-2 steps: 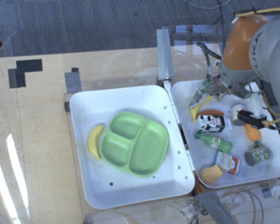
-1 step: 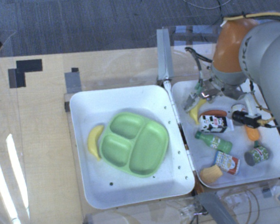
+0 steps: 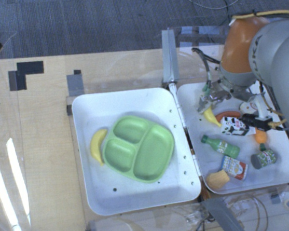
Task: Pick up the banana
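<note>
Banana (image 3: 98, 146) lies in left bin (image 3: 144, 201) beside green plate (image 3: 138, 148).

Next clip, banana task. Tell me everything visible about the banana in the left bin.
The banana is a small, plain yellow crescent with a smooth, toy-like look. It lies flat on the floor of the left bin, running top right to bottom left and bowing outward toward the bin's left wall. Its inner curve sits against the left edge of the green divided plate, apparently touching it. The gripper is over the right bin, well away from it.
</note>
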You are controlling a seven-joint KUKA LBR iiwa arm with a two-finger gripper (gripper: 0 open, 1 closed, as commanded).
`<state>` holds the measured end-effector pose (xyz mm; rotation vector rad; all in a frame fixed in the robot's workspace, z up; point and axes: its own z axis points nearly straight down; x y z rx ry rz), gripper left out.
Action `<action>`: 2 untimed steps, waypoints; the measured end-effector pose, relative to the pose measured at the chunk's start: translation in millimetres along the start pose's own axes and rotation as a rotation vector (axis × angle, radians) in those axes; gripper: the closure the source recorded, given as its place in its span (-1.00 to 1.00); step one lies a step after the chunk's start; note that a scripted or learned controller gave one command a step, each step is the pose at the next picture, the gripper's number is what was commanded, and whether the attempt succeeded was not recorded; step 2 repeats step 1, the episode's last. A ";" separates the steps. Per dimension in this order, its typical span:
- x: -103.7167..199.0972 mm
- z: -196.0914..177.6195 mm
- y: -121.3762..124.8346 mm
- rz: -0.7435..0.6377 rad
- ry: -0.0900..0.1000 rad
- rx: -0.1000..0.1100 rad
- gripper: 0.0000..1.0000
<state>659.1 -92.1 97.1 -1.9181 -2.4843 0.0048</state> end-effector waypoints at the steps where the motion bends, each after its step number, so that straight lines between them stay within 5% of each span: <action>1: 24.8 -90.9 18.3 -0.006 -0.004 -0.015 1.00; 2: 24.8 -90.9 18.3 -0.006 -0.004 -0.015 1.00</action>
